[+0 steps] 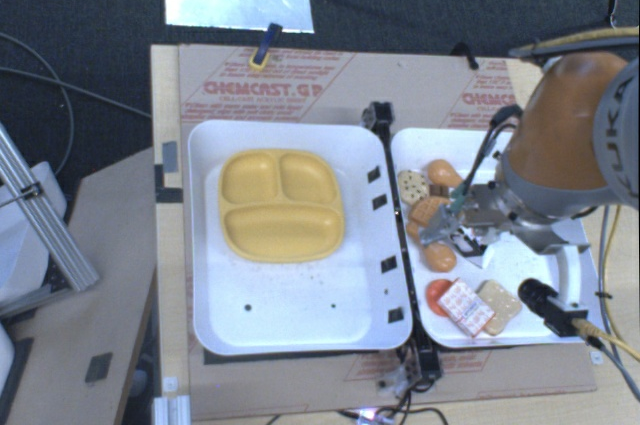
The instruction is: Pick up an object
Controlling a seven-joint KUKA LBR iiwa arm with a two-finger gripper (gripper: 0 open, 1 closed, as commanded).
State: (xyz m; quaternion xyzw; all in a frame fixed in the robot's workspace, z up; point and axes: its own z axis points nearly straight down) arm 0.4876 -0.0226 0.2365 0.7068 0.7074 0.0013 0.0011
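The right bin (560, 328) holds several small food items. At the back lie a speckled cookie (411, 185) and a tan bun (444, 175), with an orange-brown piece (427, 210) just in front of them. Nearer the front are a brown oval piece (440, 259), a red round piece (436, 291), a red-and-white packet (467, 307) and a beige cracker (501, 302). My gripper (441, 228) reaches in from the right and hangs low over the bin's left half, between the orange-brown piece and the brown oval piece. Nothing shows held in it.
The left bin (290, 313) bears a yellow divided plate (281, 204) in its back half. A black divider (392, 213) runs between the two bins. The arm's orange wrist (575, 133) covers the right bin's back right part.
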